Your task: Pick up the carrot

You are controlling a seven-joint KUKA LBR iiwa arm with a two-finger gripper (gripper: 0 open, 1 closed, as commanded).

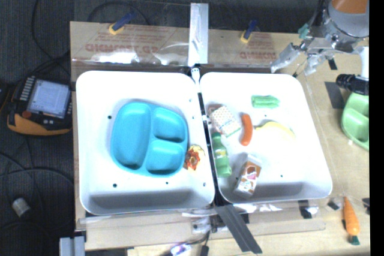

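Because nothing is pinched yet, the gripper is kept spread above the right bin's back corner — away from the carrot — ready for reaching.

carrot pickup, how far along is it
Nothing looks done yet. The carrot lies in the right bin, between a patterned packet and a banana. The gripper is above the bin's far right corner, off the carrot, with nothing in it. Left: move over the carrot, come down, grip and lift.
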